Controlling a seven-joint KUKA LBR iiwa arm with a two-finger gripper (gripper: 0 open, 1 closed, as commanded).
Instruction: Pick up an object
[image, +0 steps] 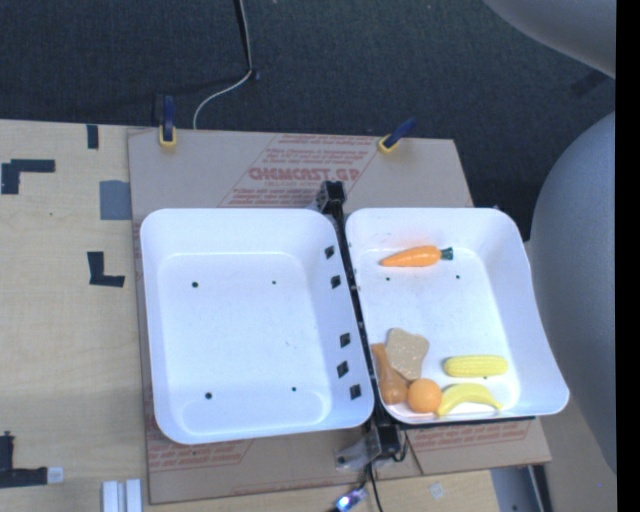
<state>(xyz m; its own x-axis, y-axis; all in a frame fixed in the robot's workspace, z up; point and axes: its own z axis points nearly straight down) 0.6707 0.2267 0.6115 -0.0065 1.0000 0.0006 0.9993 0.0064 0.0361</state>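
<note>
1. Camera view: the right bin (500, 232) holds a carrot (412, 257) near its far wall, and a bread slice (406, 351), corn cob (474, 366), orange (424, 396) and banana (468, 401) clustered at its near edge.
2. The left bin (180, 235) adjoins it.
3. The grey arm (590, 260) looms at right; the gripper's state cannot be told.

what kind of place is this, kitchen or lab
Most likely a robot test bench in a lab, not a kitchen: two white bins clamped side by side on a cardboard sheet, toy food such as a carrot, and a loose cable on dark carpet.
</note>
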